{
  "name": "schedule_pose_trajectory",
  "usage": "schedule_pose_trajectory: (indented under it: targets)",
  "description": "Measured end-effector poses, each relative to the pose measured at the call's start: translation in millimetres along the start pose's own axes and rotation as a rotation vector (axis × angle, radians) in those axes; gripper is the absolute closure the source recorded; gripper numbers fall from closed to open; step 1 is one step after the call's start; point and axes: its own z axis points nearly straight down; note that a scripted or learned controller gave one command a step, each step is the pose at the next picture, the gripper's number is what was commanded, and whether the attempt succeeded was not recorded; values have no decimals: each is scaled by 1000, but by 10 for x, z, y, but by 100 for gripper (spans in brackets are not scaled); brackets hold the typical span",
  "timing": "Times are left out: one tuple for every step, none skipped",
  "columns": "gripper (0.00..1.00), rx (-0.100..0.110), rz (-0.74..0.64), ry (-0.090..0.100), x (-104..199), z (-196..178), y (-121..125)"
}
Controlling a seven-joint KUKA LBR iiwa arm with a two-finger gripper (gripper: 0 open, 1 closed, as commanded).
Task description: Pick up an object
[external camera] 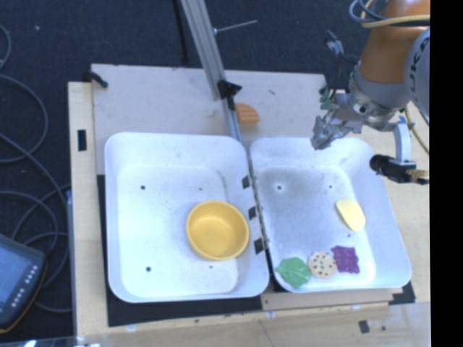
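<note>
My gripper point(323, 137) hangs over the far edge of the right bin point(304, 186), well above its floor, with nothing seen between its fingers. In that bin lie a pale yellow piece point(350, 214) at the right, and along the near edge a green leaf-like piece point(293, 272), a round cookie point(322, 264) and a purple piece point(346, 259). A yellow bowl point(217, 229) stands upright in the left bin point(145, 194), near its right wall.
An orange object point(247, 114) lies on the bench behind the bins, beside a slanted metal pole point(206, 45). The wall between the two bins runs down the middle. Cables and a tablet point(18, 280) lie on the dark floor at left.
</note>
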Motion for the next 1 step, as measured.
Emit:
schedule_pose_trajectory:
  targets:
    - [100,1,-1,1,506,-56,20]
